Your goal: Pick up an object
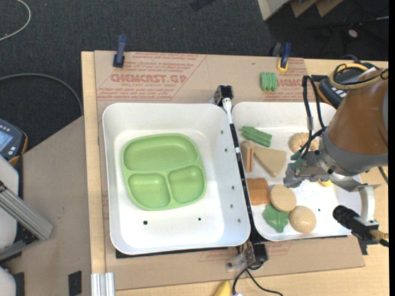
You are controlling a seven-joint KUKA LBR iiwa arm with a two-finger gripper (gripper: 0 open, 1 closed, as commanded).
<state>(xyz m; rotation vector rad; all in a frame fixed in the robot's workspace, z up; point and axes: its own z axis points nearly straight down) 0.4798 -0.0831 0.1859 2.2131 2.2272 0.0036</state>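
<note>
Toys crowd the right bin (321, 113), where the claw (296, 176) hangs low from the grey arm (358, 131). Whether it is spread or pressed together I cannot tell; nothing shows pinched in it. Just beside it, toward the left bin (114, 165), lies a tan wedge (270, 161), its long axis running slantwise away from the claw. Nearer the bench's front edge sits a round tan disc (283, 197), with a beige ball (302, 218) and a green lump (274, 217) beyond. I judge the disc the closest pick. A green divided tray (163, 170) lies well apart.
</note>
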